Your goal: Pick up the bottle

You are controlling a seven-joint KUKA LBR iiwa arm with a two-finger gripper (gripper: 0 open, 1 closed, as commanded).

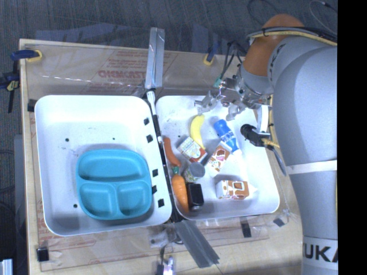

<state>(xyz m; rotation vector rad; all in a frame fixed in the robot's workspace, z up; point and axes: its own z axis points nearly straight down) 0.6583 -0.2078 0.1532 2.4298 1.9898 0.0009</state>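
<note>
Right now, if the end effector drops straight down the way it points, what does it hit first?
Most likely the blue bottle, lying just below the end effector in the right bin, with the banana beside it. Depth is hard to judge from this slanted view.

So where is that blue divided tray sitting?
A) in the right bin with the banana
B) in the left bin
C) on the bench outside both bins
B: the blue tray lies in the left bin, while the banana and bottle are in the right bin.
</note>
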